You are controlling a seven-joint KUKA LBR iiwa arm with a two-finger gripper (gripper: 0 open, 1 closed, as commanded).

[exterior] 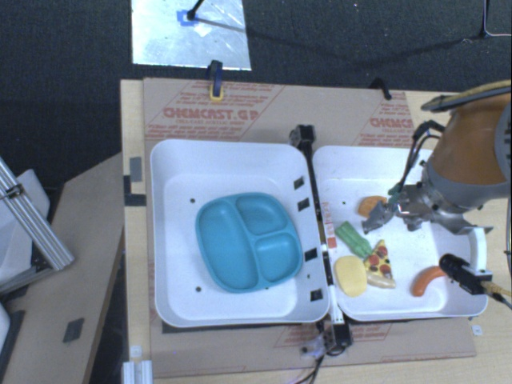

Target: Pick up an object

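The cardboard-topped table [264, 106] carries 2 shallow white plastic bins. The left bin [172, 214] holds a blue 3-compartment plastic plate [248, 241]. The right bin [344, 170] holds the graspable toys, all well clear of the plate.

To do this step well, the grey arm with its orange band [472, 146] should settle on 1 isolated target and come straight down over it. The orange rounded toy [370, 206] lies just beside the metal pincer [378, 221] and stands apart from the others, so it looks the easiest pick. The green stick-shaped toy [353, 239], the pizza-slice toy [380, 266] and the pale yellow rounded toy [350, 276] crowd together near the divider; closing there risks catching 2 at once. The orange-red sausage-shaped toy [426, 280] lies alone near the front right corner, a fair second choice.

The arm leans in from the right, wrist low over the right bin's middle, the pincer pointing left and down towards the orange toy. Its tips seem slightly parted, but the view is too blurred to tell whether it is open or closed. Nothing is visibly between them.
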